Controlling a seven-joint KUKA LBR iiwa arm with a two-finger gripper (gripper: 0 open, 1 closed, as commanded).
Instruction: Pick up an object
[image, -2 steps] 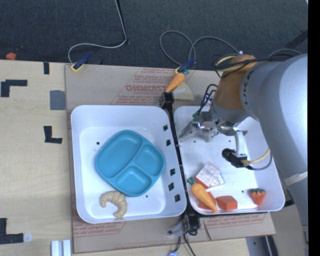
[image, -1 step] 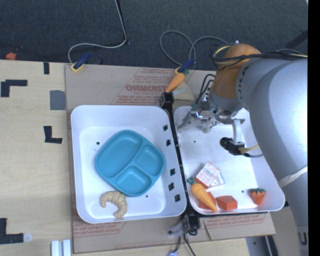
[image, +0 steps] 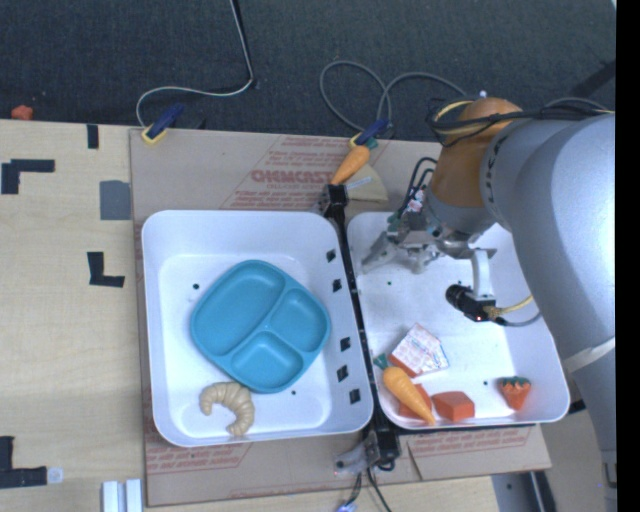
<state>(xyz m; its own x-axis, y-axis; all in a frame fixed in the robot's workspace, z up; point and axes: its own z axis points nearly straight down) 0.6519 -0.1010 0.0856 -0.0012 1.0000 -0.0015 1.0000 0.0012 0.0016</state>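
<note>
Your pickable things sit in the right bin (image: 520, 345). Taking that bin as the landmark: a carrot (image: 408, 392) lies along its near-left edge, a small packet (image: 419, 352) just above the carrot, an orange-red block (image: 454, 406) beside the carrot's tip, and a strawberry-like piece (image: 515, 391) near the near-right corner. The hand (image: 412, 246) hovers over the bin's far-left part, well apart from all of them; you cannot tell whether it is released or clenched. Left of that bin, the other bin (image: 160, 300) holds a blue divided plate (image: 261, 325) and a croissant (image: 229, 406). Both rest on the table (image: 60, 330).
</note>
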